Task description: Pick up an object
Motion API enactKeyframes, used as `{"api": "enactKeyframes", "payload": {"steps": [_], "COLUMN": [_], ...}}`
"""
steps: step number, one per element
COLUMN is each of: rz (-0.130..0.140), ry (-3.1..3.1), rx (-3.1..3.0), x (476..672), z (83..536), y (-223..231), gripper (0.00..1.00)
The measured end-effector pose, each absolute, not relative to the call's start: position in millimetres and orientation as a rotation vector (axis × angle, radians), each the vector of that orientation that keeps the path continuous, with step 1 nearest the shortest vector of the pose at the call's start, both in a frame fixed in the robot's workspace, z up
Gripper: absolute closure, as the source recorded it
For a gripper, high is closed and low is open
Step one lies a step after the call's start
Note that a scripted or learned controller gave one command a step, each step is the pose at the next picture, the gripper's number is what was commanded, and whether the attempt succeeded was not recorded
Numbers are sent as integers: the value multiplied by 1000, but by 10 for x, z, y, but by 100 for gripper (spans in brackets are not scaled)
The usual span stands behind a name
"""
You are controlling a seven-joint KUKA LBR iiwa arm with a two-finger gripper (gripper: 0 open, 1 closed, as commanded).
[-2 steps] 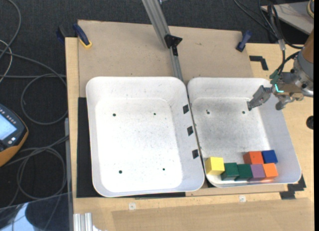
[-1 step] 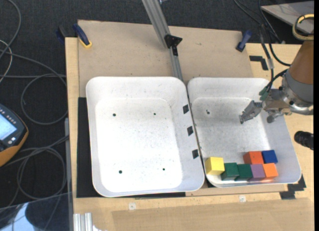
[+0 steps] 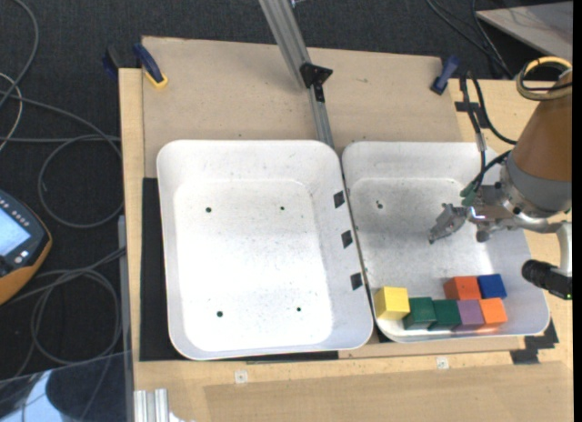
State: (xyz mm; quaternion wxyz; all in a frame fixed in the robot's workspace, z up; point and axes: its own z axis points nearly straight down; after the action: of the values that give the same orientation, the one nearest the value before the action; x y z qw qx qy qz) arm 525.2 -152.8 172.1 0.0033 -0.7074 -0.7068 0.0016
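Pincer (image 3: 443,226) hangs over the middle of the right bin (image 3: 400,167), its grey fingers pointing left and down toward the bin floor, and at this size I cannot tell whether they are spread or pressed together; nothing shows between them, so it carries no load. Behind it, to the right, the wrist joins the arm (image 3: 550,152) with its orange band, reaching in over the bin's right rim. Nearer the viewer, along the near wall of the same bin, lies a cluster of small blocks, close together and some touching: a yellow block (image 3: 393,301) at the left end, two green blocks (image 3: 434,312) beside it, a purple block (image 3: 471,313), then an orange block (image 3: 492,311) at the right, with a red-orange block (image 3: 465,287) and a blue block (image 3: 491,285) in the row just behind. The pincer is apart from all of them, on the far side of the cluster. The left bin (image 3: 250,247) sits beside the right one on the worktop (image 3: 232,93). By my reading the task stands at the approach step: no block is chosen or gripped yet. The next move calls for carrying the pincer toward the near wall, settling over one block and descending with the fingers straddling it. The yellow block looks the easiest pick, since its left side is free; the others are packed tightly, and fingers might jam against neighbours or the bin wall.
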Motion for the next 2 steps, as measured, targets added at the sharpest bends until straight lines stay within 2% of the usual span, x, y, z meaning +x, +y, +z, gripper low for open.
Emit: {"api": "enactKeyframes", "payload": {"steps": [1,2], "rz": [4,-4], "ry": [-2217,-2222], "rx": [-2217,-2221], "x": [5246,5265], "z": [1297,1433], "y": [-1518,-1519], "gripper": [0,100]}}
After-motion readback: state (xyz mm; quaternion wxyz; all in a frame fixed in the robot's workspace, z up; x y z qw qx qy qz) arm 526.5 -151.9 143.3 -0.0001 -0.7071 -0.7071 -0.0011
